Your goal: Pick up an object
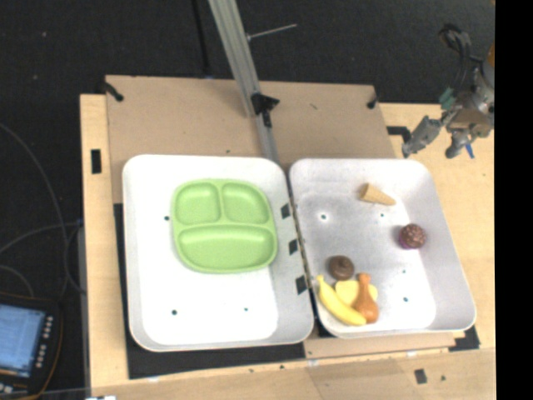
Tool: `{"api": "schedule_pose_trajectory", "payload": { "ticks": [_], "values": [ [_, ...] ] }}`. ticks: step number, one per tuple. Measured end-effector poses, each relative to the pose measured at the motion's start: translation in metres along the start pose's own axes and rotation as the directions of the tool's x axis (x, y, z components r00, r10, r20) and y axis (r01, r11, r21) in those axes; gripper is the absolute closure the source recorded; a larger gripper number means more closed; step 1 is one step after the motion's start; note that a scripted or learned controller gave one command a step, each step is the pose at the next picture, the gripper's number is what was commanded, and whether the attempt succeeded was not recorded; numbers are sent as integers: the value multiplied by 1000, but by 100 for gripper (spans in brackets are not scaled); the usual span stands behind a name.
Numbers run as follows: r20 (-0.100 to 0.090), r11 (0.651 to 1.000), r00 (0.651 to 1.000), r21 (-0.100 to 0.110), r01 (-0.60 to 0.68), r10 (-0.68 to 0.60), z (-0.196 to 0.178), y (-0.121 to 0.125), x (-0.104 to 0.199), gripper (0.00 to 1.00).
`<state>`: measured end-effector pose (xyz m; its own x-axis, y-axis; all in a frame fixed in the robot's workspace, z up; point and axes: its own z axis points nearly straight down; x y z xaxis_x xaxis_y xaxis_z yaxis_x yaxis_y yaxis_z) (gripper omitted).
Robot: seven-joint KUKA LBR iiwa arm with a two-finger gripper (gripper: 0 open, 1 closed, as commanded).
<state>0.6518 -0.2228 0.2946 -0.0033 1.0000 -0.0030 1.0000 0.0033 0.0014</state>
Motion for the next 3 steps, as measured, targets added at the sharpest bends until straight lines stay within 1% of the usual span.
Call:
{"api": "schedule_pose_trajectory", "payload": {
  "ticks": [1,2,3],
  "values": [
    [0,1000,1000,0,1,-1,0,0,0,0],
    [-1,1000,1000,3,0,0,42,2,0,0],
    [-2,1000,1000,5,-3,3,105,1,-4,0]
  ]
}}
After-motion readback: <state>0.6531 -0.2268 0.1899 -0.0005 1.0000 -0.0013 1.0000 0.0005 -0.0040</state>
